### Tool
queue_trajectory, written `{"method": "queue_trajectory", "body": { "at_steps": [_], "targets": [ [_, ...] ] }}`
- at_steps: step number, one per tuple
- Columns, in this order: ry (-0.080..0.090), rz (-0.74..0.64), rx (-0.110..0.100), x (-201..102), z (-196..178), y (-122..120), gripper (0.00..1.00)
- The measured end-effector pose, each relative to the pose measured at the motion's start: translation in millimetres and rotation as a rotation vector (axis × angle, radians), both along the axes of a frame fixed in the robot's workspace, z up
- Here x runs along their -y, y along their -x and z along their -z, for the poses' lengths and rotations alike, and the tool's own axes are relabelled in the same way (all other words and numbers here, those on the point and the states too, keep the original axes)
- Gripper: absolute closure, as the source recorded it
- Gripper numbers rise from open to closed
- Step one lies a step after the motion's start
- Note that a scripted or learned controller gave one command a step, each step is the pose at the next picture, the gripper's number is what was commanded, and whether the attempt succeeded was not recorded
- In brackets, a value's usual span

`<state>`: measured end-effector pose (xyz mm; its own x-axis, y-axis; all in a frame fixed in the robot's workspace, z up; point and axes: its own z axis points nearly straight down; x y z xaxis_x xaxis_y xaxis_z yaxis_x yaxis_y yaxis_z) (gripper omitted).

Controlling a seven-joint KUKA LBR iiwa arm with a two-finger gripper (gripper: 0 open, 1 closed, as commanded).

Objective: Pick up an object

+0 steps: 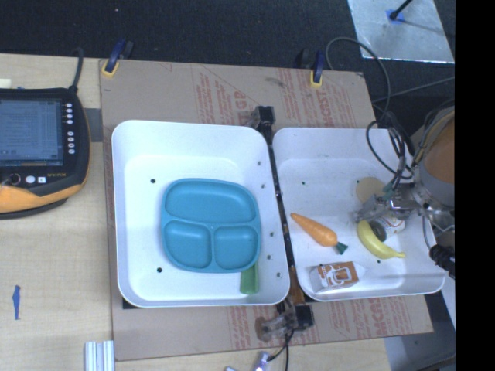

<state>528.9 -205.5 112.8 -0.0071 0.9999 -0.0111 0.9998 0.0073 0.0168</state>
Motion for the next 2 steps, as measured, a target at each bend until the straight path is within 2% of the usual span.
{"method": "queue_trajectory", "body": {
  "at_steps": [1, 2],
  "targets": [
    [-0.009, 0.004, -0.016, 6.7, -108.3, -55.9, 0.00],
    [-0.009, 0.001, -0.020, 6.5, 17.1, -4.9, 0.00]
  ]
}}
